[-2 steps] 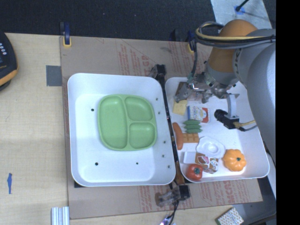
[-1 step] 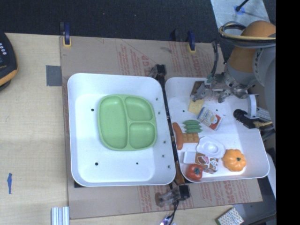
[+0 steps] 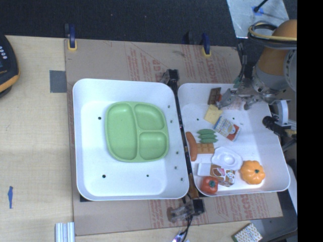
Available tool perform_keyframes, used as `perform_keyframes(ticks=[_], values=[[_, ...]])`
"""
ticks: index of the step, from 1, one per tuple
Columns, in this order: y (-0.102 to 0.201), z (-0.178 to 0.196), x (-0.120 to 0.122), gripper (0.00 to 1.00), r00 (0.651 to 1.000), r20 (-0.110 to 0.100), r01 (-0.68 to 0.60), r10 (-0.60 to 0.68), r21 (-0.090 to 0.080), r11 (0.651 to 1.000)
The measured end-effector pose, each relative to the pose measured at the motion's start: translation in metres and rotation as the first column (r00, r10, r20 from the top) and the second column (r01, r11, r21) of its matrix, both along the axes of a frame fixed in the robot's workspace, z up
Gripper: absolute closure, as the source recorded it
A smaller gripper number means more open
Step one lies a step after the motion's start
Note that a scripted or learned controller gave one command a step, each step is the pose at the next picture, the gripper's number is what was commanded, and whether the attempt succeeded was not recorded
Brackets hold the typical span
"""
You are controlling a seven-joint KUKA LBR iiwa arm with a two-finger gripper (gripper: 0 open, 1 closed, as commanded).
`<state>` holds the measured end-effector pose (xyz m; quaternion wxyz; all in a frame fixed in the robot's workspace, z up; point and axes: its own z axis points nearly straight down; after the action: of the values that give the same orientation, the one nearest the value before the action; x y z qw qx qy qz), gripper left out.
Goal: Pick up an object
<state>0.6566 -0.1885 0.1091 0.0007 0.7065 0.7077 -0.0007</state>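
Camera view: red lettering on cardboard sheet (image 3: 151,57), unreadable.

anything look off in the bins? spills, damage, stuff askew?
Nothing stands out. The green divided plate lies flat in the left bin. The toy foods, among them the pumpkin, tomato and hot dog, sit loosely scattered inside the right bin, none over the rim. The gripper hangs over that bin's far end.

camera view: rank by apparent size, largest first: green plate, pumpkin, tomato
1. green plate, largest by far
2. pumpkin
3. tomato, a little smaller than the pumpkin
All lie at similar depth, so the ranking should hold.
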Motion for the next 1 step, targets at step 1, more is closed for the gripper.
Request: perform_keyframes(ticks=[1], values=[[-0.0098,-0.0160,-0.1048,0.00,1.000,-0.006,0.002,-0.002,0.003,1.000]])
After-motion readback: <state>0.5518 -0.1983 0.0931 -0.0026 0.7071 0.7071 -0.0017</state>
